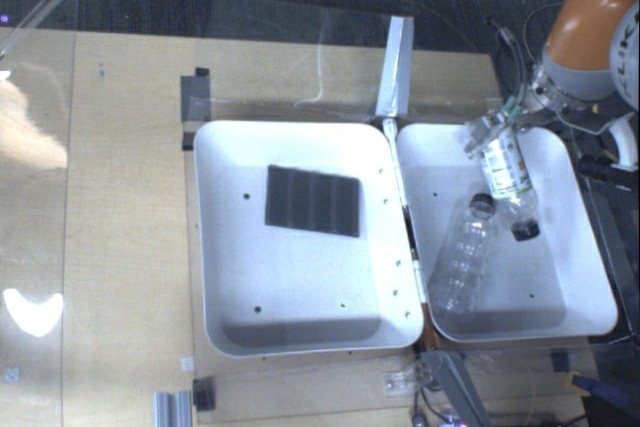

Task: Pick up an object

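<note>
So the arm (600,15) comes in from the upper right, grey with that big orange band, and its gripper (497,127) sits low over the back part of the right bin (590,305). Right under the gripper there's a clear plastic bottle with a label (505,170), and its top end meets the gripper at the fingertips. Looks like the gripper could have hold of that end, but the metal bits and the see-through plastic blur together there, so honestly can't tell if it's actually clamped or just touching, and can't tell how wide it's spread either. The labelled bottle runs from the gripper down toward the middle of the bin, tilted a little.

Just below it is a second clear bottle (462,255), lying on the bin floor at a diagonal, dark-capped end up near the bottom of the first bottle and the rest pointing toward the front left corner. A small dark cap-like thing (526,230) lies just beside the lower end of the labelled bottle, on its right.

Count-wise: two bottles and one small dark piece, all in the right bin. Two white bins side by side. The left bin (220,305) has one thing in it, a flat dark rectangular pad (312,201) with ribs, lying toward the back, well apart from the gripper. Both bins sit on a light wood bench (110,245).
</note>
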Controlling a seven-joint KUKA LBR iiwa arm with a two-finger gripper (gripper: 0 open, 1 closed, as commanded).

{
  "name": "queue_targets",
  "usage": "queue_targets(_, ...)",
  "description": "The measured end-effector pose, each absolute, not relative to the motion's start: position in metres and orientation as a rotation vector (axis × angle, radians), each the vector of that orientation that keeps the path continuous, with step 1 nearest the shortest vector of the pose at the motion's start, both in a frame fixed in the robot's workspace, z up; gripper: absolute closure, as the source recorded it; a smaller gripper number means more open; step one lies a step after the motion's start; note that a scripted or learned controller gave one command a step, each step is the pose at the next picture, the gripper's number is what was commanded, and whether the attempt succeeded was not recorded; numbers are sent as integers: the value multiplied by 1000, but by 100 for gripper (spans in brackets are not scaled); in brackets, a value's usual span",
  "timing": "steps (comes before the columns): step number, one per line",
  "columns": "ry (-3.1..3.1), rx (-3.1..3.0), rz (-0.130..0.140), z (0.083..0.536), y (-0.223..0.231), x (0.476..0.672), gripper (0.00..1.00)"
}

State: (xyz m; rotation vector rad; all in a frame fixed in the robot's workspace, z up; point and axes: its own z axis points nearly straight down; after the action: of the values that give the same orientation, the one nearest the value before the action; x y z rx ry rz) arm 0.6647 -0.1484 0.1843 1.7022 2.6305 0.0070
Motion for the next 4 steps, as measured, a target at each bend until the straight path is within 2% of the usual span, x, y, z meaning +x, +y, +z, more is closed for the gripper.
queue_targets(1,2780,1440,4,267,-189,670,100)
queue_targets(2,2994,930,3,219,-159,666,100)
queue_targets(3,3120,291,3,204,-92,663,100)
queue_targets(4,3086,522,4,276,-75,653,100)
